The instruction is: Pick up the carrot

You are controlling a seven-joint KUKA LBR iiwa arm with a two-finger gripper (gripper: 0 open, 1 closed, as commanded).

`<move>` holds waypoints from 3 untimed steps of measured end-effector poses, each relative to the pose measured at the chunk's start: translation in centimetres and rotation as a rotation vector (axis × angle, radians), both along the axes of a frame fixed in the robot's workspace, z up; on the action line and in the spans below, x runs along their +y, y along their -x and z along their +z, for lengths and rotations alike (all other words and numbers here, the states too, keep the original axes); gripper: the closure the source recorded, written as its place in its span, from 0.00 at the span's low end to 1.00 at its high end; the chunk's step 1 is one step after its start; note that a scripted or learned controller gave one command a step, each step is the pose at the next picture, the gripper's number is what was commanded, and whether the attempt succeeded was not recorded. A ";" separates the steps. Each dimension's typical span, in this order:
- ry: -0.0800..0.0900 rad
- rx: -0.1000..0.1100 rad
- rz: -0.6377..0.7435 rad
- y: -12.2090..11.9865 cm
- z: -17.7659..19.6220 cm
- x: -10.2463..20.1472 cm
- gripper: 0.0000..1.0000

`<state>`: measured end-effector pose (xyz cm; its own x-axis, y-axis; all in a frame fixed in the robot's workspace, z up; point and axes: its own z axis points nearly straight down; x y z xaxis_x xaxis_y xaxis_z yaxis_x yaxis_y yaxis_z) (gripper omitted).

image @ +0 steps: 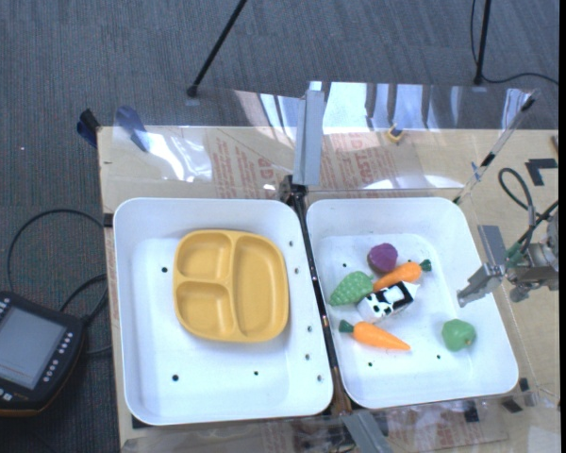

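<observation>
L bin point(141, 253): yellow divided tray point(232, 284) lying flat. R bin point(453, 217): green leafy veg point(351, 289), purple item point(383, 256), black/white cow-print toy point(388, 300) w/ one carrot point(400, 275) touching its upper side, 2nd carrot point(381, 336) just below it, green lump point(458, 334) nearer R wall. Gripper point(495, 281) over bin's R edge, apart from both carrots, nothing in it; open or closed — can't tell.

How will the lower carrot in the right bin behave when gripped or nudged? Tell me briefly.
The lower carrot looks like a moulded toy, so probably stiff and light. Its round, tapered body may roll or pivot if nudged, and could slip out of a pinch near the thin tip. It lies apart from the black-and-white toy, leaving room.
</observation>
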<state>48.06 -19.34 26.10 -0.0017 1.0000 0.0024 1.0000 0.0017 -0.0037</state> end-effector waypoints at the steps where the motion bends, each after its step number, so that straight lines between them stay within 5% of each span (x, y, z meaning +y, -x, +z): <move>1: -0.002 0.008 -0.003 -9.3 -11.2 3.2 0.00; 2: 0.000 -0.004 -0.104 -10.9 -17.2 3.6 0.00; 3: -0.002 -0.001 -0.106 -10.9 -16.3 3.5 1.00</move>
<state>58.92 -15.85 9.81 0.1039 0.9946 0.0043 0.9946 -0.1039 -0.0029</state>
